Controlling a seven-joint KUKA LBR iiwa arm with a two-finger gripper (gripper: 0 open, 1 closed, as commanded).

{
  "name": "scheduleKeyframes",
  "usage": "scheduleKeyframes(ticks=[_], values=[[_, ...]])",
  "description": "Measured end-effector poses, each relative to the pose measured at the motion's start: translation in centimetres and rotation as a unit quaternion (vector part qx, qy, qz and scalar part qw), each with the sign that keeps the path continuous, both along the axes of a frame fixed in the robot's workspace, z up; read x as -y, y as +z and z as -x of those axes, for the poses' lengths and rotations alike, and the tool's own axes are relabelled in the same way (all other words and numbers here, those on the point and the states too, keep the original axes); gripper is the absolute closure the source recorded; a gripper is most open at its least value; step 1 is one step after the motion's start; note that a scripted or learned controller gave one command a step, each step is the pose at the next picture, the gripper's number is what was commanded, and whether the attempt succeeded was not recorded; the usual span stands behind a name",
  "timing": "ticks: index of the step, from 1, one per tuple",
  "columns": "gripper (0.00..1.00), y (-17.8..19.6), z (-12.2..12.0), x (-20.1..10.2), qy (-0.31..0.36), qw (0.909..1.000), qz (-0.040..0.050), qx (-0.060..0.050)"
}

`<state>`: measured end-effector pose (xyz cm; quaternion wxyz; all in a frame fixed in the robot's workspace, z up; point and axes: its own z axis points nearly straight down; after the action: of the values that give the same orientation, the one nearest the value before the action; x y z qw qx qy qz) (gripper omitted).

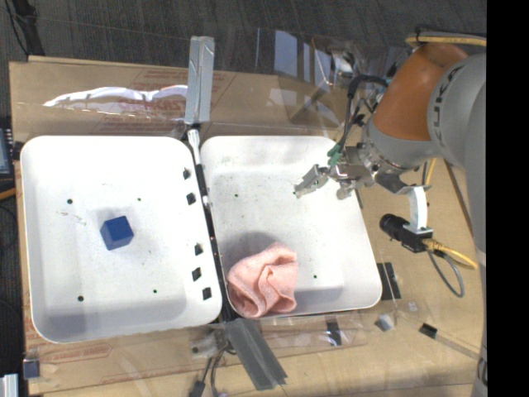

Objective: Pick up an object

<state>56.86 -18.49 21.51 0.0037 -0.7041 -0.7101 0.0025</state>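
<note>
I've got the pincer (318, 180) up over the right bin (248, 155), near its far right corner, hanging from the grey arm (430, 89) that comes in from the right. Nothing is between its tips, and from this slant I can't tell whether it is spread or closed, so I'll leave that call alone.

Looking outward from there: the closest candidate is the pink cloth (263, 281), bunched up in the near left corner of the same bin, right against the divider wall. I'd judge it soft, light and floppy; it won't slip or break, but it will sag and could drag on the wall as it lifts. My pick would be the raised fold at the top of the heap, coming straight down and pinching a ridge, not the flat edge.

Further out, in the left bin (50, 164), sits a small blue cube (117, 231), alone and well away from the walls. That looks rigid and light, probably smooth-faced, so I'd square up on two opposite faces; a skewed approach could knock it sideways.
</note>
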Motion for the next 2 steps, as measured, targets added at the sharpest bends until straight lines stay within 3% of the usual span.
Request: scheduleKeyframes(ticks=[1, 2], values=[[0.0, -11.4, 5.2, -5.9, 0.068, 0.9977, -0.001, -0.001], [0.0, -11.4, 2.8, 1.3, 0.087, 0.9962, -0.0005, 0.002]])
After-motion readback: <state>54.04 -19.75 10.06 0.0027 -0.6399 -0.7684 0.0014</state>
